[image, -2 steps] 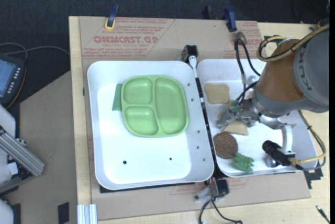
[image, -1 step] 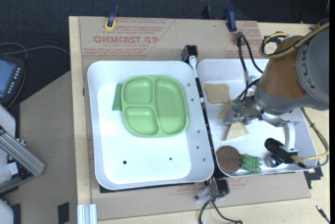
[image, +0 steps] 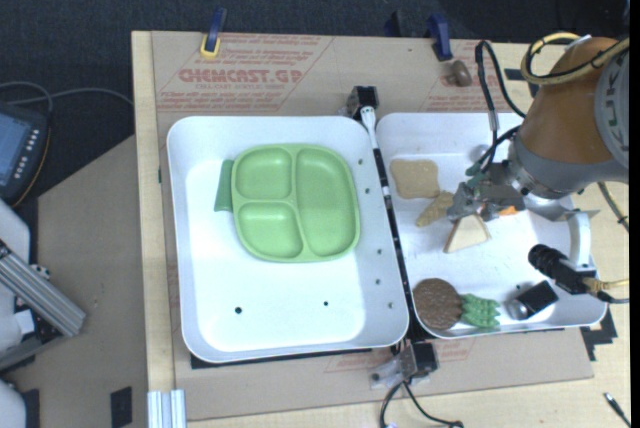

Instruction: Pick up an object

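My gripper (image: 470,205) hangs low over the middle of the right bin (image: 425,128), under the orange-banded wrist. Right below and around it lie a pale wedge-shaped piece (image: 467,235) and a tan, bread-like scrap (image: 436,209). A small orange object (image: 506,211) peeks out at the gripper's right side. A tan square slice (image: 414,178) rests to the upper left. A brown round cookie (image: 436,303) and a green leafy toy (image: 479,312) sit at the bin's front edge. The wrist hides what lies between the fingers.
The left bin (image: 200,246) holds a green divided plate (image: 295,200) with a green block (image: 223,186) tucked at its left side. Black parts of the arm's mount (image: 556,268) stand at the right bin's front right corner. Clamps line the bench's back edge.
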Robot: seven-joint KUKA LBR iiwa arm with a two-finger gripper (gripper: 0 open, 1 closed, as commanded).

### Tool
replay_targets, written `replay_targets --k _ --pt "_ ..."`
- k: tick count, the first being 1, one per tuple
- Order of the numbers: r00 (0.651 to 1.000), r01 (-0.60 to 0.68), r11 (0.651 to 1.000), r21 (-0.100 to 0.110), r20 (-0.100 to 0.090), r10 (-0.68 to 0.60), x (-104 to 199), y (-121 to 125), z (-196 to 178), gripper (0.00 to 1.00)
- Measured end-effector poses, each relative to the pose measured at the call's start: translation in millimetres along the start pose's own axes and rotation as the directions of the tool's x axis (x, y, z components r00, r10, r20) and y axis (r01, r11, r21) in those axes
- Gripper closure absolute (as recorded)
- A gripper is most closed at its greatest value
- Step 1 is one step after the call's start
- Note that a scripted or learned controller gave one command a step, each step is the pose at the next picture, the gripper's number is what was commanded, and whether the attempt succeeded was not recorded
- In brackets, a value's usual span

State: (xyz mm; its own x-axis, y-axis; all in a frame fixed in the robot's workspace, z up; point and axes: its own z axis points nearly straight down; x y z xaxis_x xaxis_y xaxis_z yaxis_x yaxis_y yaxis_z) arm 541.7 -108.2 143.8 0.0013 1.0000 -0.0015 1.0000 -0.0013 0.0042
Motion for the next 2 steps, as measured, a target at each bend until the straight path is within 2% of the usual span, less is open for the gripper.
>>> replay_targets --k 1,2 --pt "1.000 0.002 1.000 -0.002 0.000 -0.002 0.6 -8.4 -55.7 1.00" --pt "1.000 0.002 1.000 0.000 0.000 -0.002 0.6 -7.6 -82.6 1.00"
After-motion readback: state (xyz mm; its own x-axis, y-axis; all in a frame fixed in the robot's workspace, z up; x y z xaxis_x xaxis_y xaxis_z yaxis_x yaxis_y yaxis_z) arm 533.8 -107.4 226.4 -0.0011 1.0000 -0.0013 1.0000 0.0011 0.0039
